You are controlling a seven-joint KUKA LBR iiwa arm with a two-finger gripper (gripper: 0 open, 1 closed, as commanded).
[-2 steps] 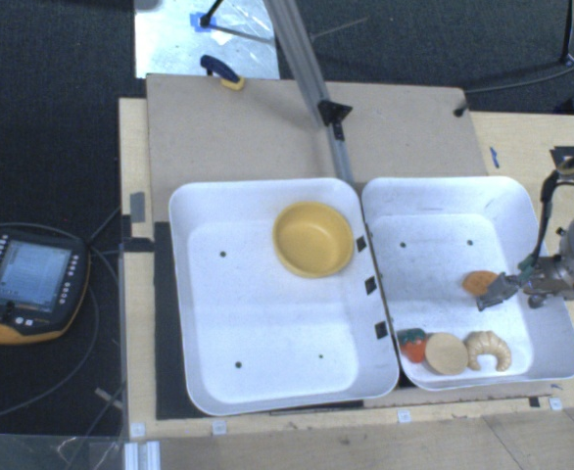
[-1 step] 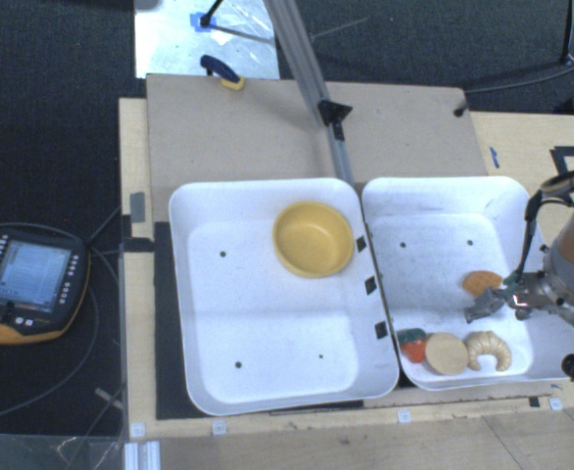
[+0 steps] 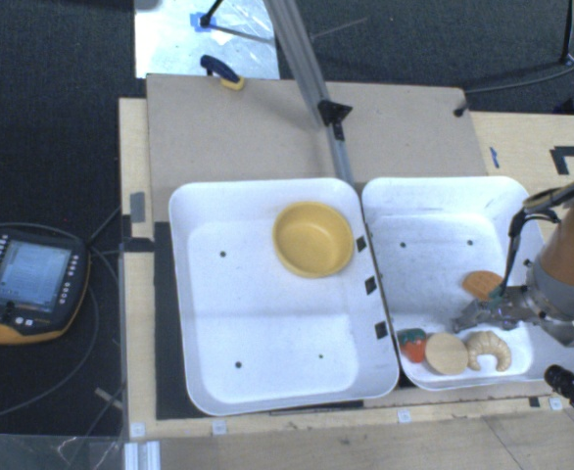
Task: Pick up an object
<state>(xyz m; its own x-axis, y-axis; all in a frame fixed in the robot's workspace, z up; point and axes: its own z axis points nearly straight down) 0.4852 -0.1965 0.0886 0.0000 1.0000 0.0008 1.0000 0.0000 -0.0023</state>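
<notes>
Clearly, when you stopped here, nothing had been lifted yet: the likeliest targets all lay on the floor of the right bin [image 3: 434, 213], clustered in its near right corner. You had a croissant [image 3: 491, 350] curled against the front wall, a tan round disc [image 3: 446, 353] touching it on its left, and a small red and green piece [image 3: 411, 343] just beside the disc toward the divider. A flat orange-brown piece [image 3: 482, 284] sat a little farther back, near the arm. The claw [image 3: 488, 313] hung low between that orange piece and the croissant, close above the cluster, but you could not tell whether its fingers were spread or pressed together, since the dark metal blurred into the wrist; no object appeared between them. My reading is that the approach was done and that the closing and the lift were both left to do. Farther out, the left bin [image 3: 218, 292] held a yellow bowl [image 3: 312, 239] near its back right corner, well apart from the arm, and a pendant [image 3: 27, 282] lay off the desk [image 3: 395, 125] on the dark floor.
</notes>
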